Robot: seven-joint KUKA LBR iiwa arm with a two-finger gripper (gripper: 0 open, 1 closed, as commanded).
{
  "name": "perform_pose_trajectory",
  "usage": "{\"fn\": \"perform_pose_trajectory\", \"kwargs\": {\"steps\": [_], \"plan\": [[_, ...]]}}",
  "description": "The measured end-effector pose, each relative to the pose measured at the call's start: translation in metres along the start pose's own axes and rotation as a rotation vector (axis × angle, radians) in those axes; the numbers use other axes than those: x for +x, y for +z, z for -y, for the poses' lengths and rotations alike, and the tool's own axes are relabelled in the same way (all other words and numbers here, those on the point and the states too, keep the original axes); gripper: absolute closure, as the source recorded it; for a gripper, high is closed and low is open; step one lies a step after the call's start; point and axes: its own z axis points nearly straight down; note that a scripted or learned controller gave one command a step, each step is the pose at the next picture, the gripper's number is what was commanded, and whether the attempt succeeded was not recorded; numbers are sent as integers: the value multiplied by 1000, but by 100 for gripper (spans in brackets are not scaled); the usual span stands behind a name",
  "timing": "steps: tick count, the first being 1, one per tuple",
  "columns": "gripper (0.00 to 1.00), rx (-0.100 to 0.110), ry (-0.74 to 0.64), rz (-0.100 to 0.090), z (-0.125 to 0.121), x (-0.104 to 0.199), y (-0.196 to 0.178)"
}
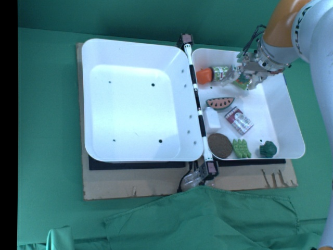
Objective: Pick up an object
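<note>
We cannot tell the state of our gripper (248, 73), low in the right bin (291, 120) beside the orange-capped bottle (213, 74) and a small colourful object (242, 81), so crowding could spoil a grasp or nudge neighbours.

Both white bins, the left bin (138, 100) and the right bin (281, 113), look like smooth, slightly glossy plastic, and they sit on a matt brown cardboard sheet (140, 184) with a frayed near edge. Matt green cloth (47, 113) covers the bench, creased at the near side. The arm (312, 20) has smooth grey and orange shells with a soft sheen.
</note>
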Motion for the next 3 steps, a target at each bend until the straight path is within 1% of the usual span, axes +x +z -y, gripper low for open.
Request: {"fn": "perform_pose_trajectory", "kwargs": {"steps": [1,2,3], "plan": [[100,11,-8,-7,2,5,-52],[100,11,-17,-7,3,14,-109],[100,10,-5,-7,2,17,-175]]}}
